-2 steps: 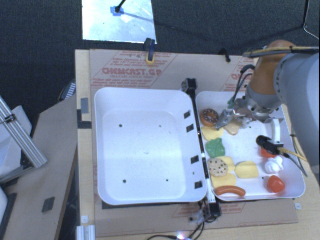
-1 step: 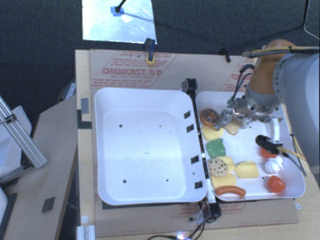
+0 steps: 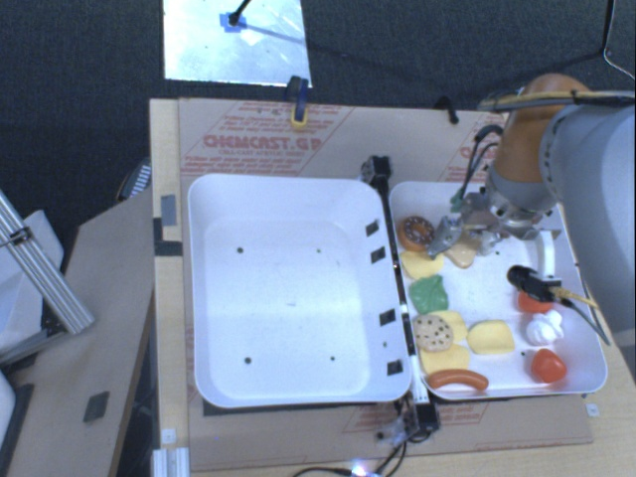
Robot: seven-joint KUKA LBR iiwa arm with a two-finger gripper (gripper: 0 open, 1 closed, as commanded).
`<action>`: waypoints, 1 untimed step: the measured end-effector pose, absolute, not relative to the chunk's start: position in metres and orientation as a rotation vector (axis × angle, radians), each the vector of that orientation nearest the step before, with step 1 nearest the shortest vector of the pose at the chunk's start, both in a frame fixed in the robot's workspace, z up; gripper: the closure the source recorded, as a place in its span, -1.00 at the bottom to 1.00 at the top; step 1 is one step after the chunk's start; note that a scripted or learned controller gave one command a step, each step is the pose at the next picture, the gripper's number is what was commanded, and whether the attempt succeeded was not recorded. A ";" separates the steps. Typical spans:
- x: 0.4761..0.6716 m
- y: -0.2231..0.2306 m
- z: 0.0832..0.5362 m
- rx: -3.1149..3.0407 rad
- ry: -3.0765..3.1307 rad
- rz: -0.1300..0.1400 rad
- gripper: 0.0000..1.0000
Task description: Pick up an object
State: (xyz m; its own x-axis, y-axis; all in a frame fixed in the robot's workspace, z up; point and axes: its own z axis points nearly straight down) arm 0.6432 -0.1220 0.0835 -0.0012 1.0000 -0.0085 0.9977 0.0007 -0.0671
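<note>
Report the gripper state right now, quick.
Gripper: down in the right bin, over the toy food near the doughnut; open, closed or holding something cannot be told from this view.

Your tool (image 3: 449, 237) hung low in the right bin (image 3: 594, 371), hemmed by a doughnut (image 3: 416, 232) to its left and a tan piece (image 3: 461, 255) just beside it. Leftward past the divider (image 3: 390, 266), the left bin (image 3: 288, 296) offered you open floor.
</note>
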 end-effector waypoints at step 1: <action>0.614 -0.094 0.084 -2.220 -2.221 0.003 -1.00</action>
State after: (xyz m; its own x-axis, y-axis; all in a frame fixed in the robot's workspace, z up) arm 0.6143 -0.0936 0.0843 -0.0004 1.0000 -0.0001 1.0000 0.0004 -0.0023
